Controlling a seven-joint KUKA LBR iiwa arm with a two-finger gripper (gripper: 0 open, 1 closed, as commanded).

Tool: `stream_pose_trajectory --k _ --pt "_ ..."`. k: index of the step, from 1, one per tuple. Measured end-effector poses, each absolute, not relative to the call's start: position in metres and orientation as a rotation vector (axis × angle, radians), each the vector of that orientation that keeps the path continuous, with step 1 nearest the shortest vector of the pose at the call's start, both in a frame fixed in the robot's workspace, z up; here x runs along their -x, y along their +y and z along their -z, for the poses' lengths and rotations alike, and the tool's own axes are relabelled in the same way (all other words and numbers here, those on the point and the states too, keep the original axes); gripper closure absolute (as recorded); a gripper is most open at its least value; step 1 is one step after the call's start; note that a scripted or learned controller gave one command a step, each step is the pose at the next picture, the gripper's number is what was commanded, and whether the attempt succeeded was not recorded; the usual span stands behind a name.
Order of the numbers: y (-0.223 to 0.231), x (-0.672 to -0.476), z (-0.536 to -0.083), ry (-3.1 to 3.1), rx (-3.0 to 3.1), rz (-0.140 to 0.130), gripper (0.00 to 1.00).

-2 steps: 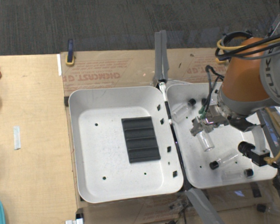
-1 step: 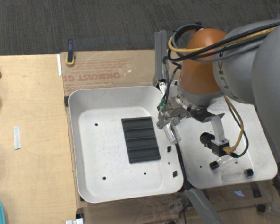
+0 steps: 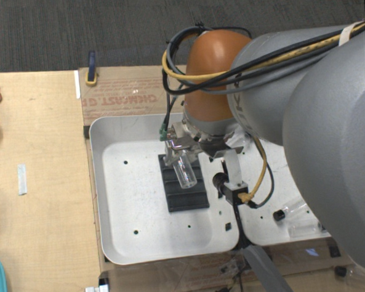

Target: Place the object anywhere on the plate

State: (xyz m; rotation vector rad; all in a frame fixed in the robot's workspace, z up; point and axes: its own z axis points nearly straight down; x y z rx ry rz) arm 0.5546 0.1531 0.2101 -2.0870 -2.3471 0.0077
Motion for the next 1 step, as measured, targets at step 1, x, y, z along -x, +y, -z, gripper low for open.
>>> stream_pose_trajectory --k 1 --pt "0.1591 -0.6348 -0.2059 -2.875 1.269 -0.004 1.00"
